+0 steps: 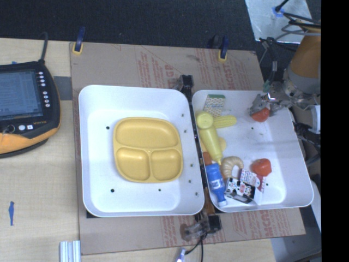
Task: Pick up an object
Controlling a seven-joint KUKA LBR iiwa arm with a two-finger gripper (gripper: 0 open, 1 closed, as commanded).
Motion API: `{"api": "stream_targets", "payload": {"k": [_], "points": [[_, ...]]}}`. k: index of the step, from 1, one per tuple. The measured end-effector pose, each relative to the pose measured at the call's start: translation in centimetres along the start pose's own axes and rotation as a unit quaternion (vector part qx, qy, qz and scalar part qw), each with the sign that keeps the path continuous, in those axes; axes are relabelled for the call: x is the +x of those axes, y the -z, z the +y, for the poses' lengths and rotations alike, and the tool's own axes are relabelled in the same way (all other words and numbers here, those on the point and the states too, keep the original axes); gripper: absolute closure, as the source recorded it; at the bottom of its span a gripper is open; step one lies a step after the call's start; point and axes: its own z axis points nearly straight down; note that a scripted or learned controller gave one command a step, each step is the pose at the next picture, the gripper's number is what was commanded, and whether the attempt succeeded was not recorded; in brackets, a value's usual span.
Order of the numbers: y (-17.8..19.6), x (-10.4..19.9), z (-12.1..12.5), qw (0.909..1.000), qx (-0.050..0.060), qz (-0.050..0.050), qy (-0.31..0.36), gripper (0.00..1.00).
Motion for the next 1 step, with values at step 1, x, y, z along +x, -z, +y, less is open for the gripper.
{"api": "stream_targets", "payload": {"k": [1], "points": [[7.57, 7.09, 0.05, 1.0000, 0.000, 0.001, 0.000, 1.00]]}}
